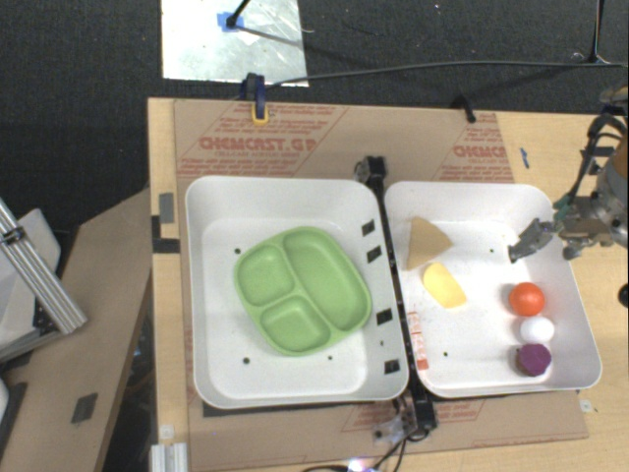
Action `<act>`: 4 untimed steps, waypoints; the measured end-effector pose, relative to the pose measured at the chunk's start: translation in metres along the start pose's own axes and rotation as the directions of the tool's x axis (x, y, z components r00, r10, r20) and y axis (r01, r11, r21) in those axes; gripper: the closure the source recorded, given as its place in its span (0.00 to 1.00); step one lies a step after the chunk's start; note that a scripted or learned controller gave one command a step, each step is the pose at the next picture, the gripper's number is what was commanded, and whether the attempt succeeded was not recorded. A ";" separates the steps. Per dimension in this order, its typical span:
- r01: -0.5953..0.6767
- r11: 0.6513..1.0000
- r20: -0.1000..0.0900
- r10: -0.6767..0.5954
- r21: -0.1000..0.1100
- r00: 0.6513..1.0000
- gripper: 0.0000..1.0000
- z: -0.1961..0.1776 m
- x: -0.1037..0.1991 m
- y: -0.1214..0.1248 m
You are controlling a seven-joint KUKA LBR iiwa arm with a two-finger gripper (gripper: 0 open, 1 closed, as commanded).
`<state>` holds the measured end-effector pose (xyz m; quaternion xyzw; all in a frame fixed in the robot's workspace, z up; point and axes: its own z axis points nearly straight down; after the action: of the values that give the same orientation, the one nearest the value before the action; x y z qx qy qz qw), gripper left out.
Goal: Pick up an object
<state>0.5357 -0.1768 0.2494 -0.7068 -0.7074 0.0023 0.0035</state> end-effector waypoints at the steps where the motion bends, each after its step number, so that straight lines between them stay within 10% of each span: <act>1: 0.003 1.000 0.002 -0.003 -0.010 1.000 0.00 -0.005 0.000 0.002; 4: 0.002 1.000 0.000 -0.002 -0.006 1.000 0.00 0.146 0.015 0.001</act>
<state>0.5353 -0.1617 0.1032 -0.7059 -0.7083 0.0002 0.0011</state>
